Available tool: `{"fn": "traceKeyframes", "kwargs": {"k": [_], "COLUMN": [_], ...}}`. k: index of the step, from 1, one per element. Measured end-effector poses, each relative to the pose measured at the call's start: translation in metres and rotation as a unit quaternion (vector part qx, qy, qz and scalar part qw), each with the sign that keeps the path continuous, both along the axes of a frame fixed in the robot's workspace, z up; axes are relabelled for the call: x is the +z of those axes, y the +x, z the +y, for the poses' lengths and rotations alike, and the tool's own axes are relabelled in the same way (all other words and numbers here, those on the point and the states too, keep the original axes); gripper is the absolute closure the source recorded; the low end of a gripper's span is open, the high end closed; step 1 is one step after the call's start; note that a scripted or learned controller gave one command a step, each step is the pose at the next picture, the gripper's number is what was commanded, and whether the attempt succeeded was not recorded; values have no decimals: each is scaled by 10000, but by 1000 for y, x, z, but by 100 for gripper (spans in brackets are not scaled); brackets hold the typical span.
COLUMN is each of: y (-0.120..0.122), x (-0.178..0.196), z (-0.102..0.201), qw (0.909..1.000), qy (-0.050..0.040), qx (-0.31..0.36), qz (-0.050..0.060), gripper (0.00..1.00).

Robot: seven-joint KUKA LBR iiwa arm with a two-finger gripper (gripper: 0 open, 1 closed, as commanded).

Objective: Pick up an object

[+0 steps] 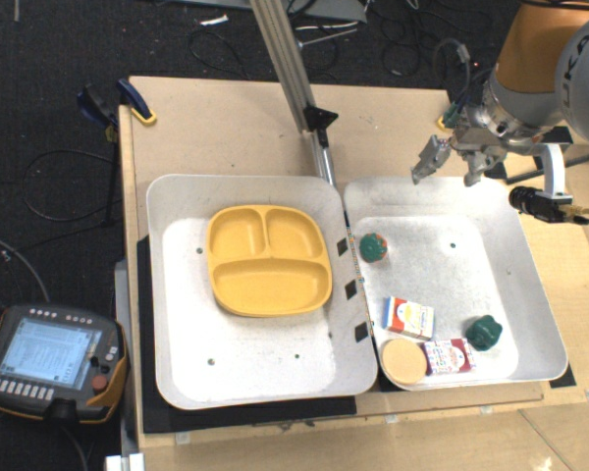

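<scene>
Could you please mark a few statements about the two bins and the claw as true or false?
1. The yellow plate lies in the left bin. True.
2. The claw holds the green ball. False: the ball lies on the right bin's floor, apart from the claw, which hangs above the bin's far edge.
3. The round lid sits near the right bin's front edge. True.
4. The white carton lies on the plate. False: it lies in the right bin, just behind the lid.
5. The plate has three compartments. True.
</scene>
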State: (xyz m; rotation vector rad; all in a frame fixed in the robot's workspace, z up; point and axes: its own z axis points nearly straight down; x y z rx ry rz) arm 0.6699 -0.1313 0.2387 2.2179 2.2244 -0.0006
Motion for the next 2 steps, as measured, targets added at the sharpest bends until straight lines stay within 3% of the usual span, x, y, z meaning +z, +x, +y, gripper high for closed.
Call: {"fn": "traceKeyframes", "kwargs": {"k": [1,2], "y": [0,1], "x": [0,-64], "z": [0,0], "qw": [10000,10000], "qy": [-2,2], "qx": [1,-9], "qz": [0,27], "gripper": [0,0]}}
